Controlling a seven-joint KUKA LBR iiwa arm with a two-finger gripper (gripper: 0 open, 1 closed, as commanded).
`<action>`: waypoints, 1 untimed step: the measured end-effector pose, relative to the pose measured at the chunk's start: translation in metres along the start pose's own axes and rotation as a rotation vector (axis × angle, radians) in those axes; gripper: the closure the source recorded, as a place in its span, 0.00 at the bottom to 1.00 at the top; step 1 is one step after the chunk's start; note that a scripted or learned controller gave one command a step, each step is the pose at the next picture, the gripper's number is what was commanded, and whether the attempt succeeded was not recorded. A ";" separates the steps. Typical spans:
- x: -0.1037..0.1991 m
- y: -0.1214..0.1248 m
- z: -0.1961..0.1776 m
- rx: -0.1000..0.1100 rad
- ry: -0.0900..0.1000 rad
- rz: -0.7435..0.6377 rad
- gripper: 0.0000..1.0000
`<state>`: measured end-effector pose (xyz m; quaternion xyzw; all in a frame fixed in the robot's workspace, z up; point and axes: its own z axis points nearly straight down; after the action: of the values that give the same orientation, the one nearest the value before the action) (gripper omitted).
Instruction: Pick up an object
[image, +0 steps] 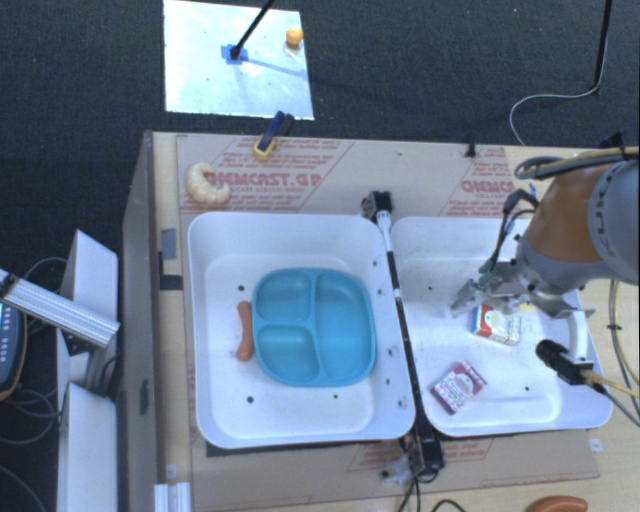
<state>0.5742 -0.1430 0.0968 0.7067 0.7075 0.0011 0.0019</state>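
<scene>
Camera view: pincer (497, 300) down over white packet (497, 324) in right bin (440, 240)

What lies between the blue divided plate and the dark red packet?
In the camera view, the bins' two adjoining walls separate the blue divided plate from the dark red packet.

- Left bin (215, 330): white, shallow.
- Divided plate (313, 327) at the left bin's centre: light turquoise blue.
- Toy sausage (244, 331), at the plate's 9 o'clock: orange-brown.
- Right bin (440, 260): white.
- Small packet (496, 324) in the right bin: white with red and yellow print.
- Pouch (457, 386), at the packet's 7 o'clock: dark red with pale markings.
- Arm (590, 215): grey, orange band.
- Bench board (320, 170): tan with red lettering.
- Floor (80, 90): dark carpet.
</scene>
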 end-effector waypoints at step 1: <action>-0.001 0.002 -0.012 -0.005 -0.002 -0.001 1.00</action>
<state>0.5760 -0.1439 0.1089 0.7065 0.7077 0.0023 0.0045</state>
